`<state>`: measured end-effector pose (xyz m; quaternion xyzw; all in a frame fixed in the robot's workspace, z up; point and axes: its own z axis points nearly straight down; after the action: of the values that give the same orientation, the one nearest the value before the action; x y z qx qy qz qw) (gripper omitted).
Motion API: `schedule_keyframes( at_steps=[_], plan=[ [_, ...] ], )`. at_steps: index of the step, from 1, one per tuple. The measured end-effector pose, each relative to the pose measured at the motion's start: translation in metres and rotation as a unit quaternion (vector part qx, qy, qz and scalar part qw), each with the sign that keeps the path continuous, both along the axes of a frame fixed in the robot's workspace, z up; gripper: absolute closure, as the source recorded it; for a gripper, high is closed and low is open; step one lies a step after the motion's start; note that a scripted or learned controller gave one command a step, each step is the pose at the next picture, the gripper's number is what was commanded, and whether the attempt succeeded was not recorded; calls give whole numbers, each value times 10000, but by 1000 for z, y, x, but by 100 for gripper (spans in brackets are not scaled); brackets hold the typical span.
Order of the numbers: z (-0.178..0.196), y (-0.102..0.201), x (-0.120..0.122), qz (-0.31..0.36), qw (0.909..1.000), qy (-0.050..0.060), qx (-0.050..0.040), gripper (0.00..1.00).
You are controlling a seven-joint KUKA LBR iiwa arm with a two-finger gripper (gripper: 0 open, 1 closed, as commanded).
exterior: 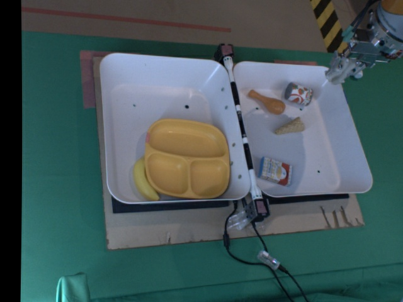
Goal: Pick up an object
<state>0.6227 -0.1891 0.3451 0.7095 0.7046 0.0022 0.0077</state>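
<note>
The right bin (340,150) holds a small printed can (298,94) lying on its side, an orange drumstick-shaped toy (267,102), a tan cone-shaped piece (289,127) and a small printed box (275,170). In the left bin (126,99) lie a yellow divided tray (187,157) and a banana (143,181) beside it. My gripper (343,72) hangs above the right bin's far right corner, up and to the right of the can, with nothing seen between its fingers.
A black divider strip (240,131) runs between the two bins. Cables (264,257) trail off the bench's front. Both bins rest on cardboard (189,231) over green cloth. A yellow-black hazard stripe (324,11) marks the floor at the back right.
</note>
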Motion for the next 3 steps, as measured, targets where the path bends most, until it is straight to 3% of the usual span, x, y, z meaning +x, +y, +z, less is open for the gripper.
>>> schedule_keyframes(
  at_steps=[1,2,3],
  plan=[
    [0,0,0,1,10000,4,-2,0],
    [-139,-2,72,2,10000,12,-20,0],
    [-157,16,32,0,10000,-7,-25,0]
  ],
)
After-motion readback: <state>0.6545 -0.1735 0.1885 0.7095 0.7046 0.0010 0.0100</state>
